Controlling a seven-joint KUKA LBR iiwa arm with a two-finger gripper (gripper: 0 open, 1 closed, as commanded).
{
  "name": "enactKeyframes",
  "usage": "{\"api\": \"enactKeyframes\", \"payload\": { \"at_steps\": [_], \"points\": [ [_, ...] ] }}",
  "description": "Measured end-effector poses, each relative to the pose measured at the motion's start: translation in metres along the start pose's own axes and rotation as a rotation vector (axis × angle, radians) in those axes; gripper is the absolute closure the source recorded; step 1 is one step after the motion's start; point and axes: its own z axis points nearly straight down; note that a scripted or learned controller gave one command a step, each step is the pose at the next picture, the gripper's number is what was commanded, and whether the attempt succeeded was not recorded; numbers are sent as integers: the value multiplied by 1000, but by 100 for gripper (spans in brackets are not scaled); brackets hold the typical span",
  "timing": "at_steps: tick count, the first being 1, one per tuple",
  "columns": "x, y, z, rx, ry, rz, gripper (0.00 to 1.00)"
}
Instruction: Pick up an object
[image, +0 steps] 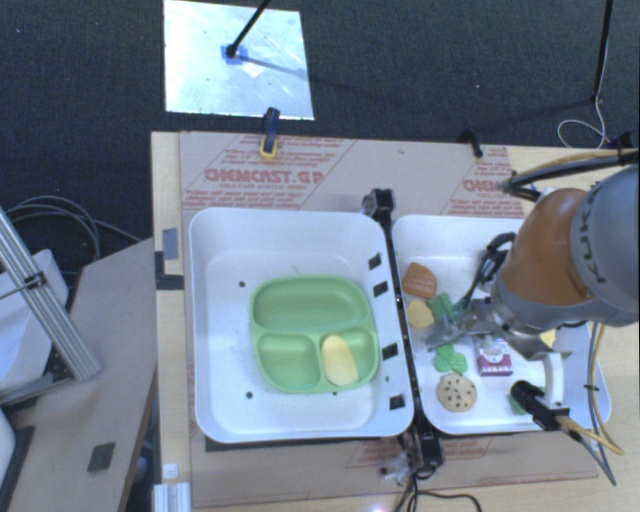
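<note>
The end effector (450, 328) is lowered into the right bin (440, 238) among the cookie (457, 392), green pieces (450, 357) and a yellow piece (420, 314), presumably for a grasp; whether it is open or closed cannot be told. A green tray (300, 305) with a yellow item (340, 360) occupies the left bin (230, 250) on the paper-covered counter (300, 175), above dark carpet (80, 100)

We see a glossy green plastic tray (312, 312) in a smooth white plastic bin (220, 330), and printed brown paper (330, 170) on the desk (165, 190).
</note>
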Motion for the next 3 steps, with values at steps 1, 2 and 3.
{"api": "enactKeyframes", "payload": {
  "at_steps": [1, 2, 3],
  "points": [
    [0, 3, -11, -5, 0, -2, 100],
    [66, -32, -87, -6, 2, -10, 100],
    [62, -31, -84, -4, 0, -3, 0]
  ]
}}
